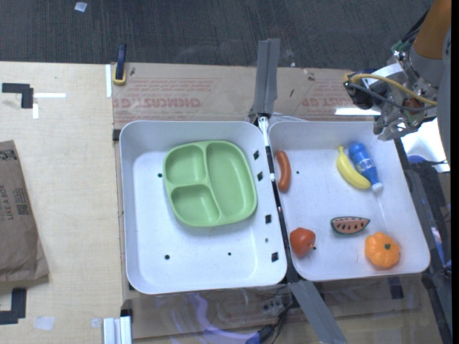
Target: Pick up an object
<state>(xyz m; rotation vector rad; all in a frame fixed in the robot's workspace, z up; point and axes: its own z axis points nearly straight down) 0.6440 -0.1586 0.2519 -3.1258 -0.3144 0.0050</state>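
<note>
Six toy items are lying in the right bin, among them a banana touching a blue bottle, while the gripper is hovering above that bin's far right corner, its opening impossible to judge. Nothing is being held; the pick appears unstarted, calling for a descent onto one item. Beside it, a green divided plate is sitting in the left bin on a pale wooden bench.

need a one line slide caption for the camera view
Arm's gripper hovers by the right bin's far corner, near banana and blue bottle; green divided plate sits in the left bin.
</note>
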